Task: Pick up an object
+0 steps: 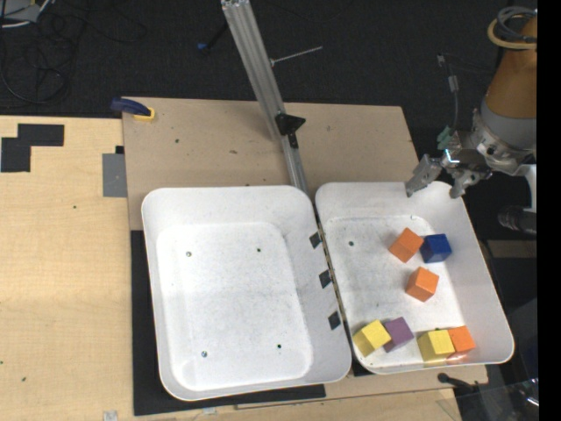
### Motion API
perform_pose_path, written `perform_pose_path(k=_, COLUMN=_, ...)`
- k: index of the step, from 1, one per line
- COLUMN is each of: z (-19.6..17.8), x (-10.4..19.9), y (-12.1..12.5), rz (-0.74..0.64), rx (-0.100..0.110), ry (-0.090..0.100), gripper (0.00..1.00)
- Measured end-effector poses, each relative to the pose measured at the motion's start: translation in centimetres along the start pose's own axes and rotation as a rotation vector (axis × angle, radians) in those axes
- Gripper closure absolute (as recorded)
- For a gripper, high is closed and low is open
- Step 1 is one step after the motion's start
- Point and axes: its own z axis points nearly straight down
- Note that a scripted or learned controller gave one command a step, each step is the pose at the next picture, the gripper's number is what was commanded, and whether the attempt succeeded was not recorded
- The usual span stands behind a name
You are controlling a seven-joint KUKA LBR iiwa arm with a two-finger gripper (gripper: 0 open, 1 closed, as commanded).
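The pincer [438,176] hovers spread open and empty over the right bin [491,305] upper rim. Blocks sit lower right: orange cube [405,245] touches blue cube [436,248], so a descent risks straddling both.

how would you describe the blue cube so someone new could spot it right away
Start at the right-hand white bin, the one holding all the small cubes. In its upper part sits a pair of touching cubes; the blue cube is the right one, against an orange cube. It is the only blue block in the bin; the others are orange, yellow or purple.
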Motion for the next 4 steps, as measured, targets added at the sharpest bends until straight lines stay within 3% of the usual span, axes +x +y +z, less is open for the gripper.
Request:
perform_pose_path(k=1, z=-0.3, x=0.1, y=0.1, rz=-0.003, rx=-0.004, ry=-0.002, gripper=0.00)
perform_pose_path(k=3, z=9.6, x=-0.1, y=1.8, rz=-0.007, rx=-0.001, ry=-0.001, gripper=0.00)
perform_pose_path(k=4, z=14.3, x=0.6, y=1.4, rz=-0.006, rx=0.000, ry=0.000, gripper=0.00)
